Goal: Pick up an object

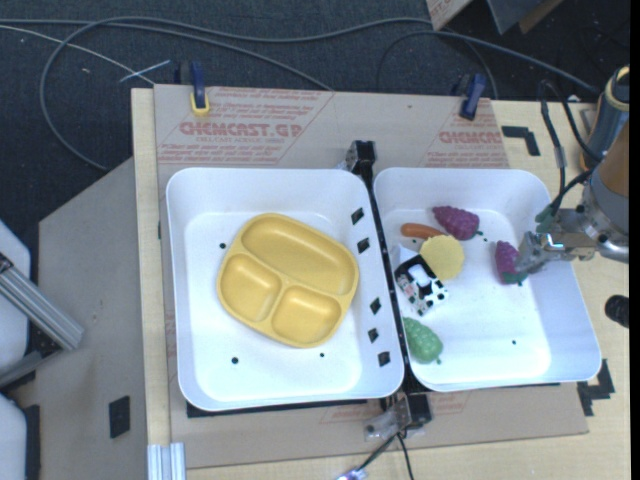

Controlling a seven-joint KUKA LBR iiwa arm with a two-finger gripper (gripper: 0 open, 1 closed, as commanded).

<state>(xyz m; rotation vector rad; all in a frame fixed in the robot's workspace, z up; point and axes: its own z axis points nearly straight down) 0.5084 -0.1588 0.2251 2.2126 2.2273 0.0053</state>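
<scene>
The right bin [560,353] holds several small toys. A purple grape bunch [456,220] lies at the back, with an orange carrot [421,231] to its left. A yellow lump [445,255] sits in front of them, beside a black-and-white toy [419,284]. A green piece [423,341] lies near the bin's front left corner. My gripper [523,264] hangs low over the right side of this bin. A small purple piece [506,258] sits right against its left side; whether it is held is unclear.
The left bin [190,368] carries a yellow divided plate [288,280]. A black divider with clips [372,268] runs between the bins. Cables hang by the arm at the right edge. Bare white floor lies in the right bin's front half.
</scene>
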